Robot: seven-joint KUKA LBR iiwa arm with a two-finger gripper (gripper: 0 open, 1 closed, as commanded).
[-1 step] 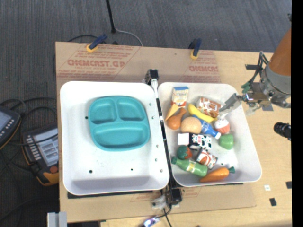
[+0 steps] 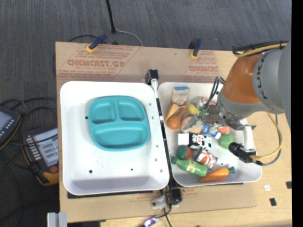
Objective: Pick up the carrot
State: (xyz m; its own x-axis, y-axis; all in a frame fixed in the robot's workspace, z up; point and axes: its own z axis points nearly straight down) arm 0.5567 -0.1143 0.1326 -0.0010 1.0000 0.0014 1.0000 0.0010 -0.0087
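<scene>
The carrot is orange with a green tip and lies flat along the front wall of the right bin. My gripper hangs low over the middle of that bin, among the toys at the back and well behind the carrot. The grey wrist with its orange band covers the bin's right rear part. Nothing can be seen held by the gripper.
The right bin is crowded: a green bottle just left of the carrot, a red and white can, a cow-patterned block, an orange gourd, and a small carton. A teal divided plate lies in the left bin.
</scene>
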